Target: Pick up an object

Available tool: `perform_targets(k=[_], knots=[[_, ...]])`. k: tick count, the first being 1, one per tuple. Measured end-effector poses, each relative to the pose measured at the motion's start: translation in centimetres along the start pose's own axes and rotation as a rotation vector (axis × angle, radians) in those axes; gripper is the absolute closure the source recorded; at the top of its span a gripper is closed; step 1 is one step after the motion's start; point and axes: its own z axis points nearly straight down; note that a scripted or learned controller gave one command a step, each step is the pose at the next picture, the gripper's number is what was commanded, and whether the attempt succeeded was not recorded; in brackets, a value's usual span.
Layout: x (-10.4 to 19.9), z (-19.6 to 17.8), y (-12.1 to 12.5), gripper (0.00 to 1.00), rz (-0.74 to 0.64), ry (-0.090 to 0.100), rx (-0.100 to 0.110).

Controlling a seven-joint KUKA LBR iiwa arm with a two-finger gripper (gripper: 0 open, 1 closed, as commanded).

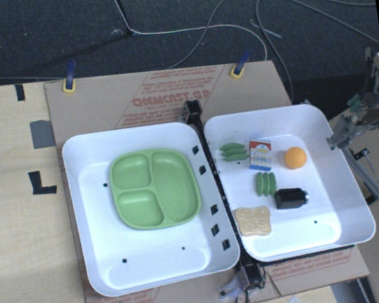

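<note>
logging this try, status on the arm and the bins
Gripper off the right bin's right edge, holding nothing seen. Orange ball, black block, bread slice lying loose. Nothing in the way.

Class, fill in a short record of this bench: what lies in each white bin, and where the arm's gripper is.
left bin: one green plastic plate with three compartments
right bin: two green pea pods, small red, white and blue carton, orange ball, black block, tan slice of toast
gripper: at right bin's right rim, holding nothing visible
</note>
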Motion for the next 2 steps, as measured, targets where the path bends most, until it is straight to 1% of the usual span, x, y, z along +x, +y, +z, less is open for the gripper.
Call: perform_targets(k=[1, 2], knots=[[5.8, 0.7, 0.2, 1.0, -0.003, 0.004, 0.007], [10.9, 2.5, 0.9, 1.0, -0.003, 0.004, 0.008]])
